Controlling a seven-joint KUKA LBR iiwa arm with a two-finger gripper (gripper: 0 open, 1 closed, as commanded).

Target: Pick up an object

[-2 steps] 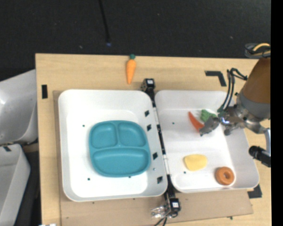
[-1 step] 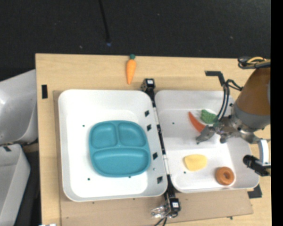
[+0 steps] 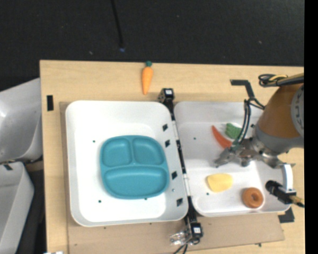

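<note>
A: Near edge first, what's there?

B: Front of the right bin [image 3: 201,208]: a brown doughnut-shaped toy [image 3: 252,197] toward the front right corner, and a yellow rounded piece [image 3: 219,182] just left of it, w/ a gap between them. Both lie flat on the bin floor, apart from each other.

A: And the tool?

B: Gripper [image 3: 222,161] sits mid-bin, reaching in from the right, tips pointing left & down. It's just above the yellow piece in the view, close but not touching it. Fingers: can't tell if spread or pressed together, too dark and small. Nothing seen between them.

A: Behind it?

B: A red chili-like piece [image 3: 220,136] and a green piece [image 3: 233,129] just beside it, both near the gripper's far side, partly behind a cable [image 3: 247,121].

A: Left bin?

B: Left bin [image 3: 79,157] holds a teal divided plate [image 3: 133,166], three compartments, roughly centred. Well apart from the gripper.

A: Farther back?

B: A toy carrot [image 3: 147,78] on the wooden bench [image 3: 212,78], outside both bins, past the left bin's far rim.
</note>
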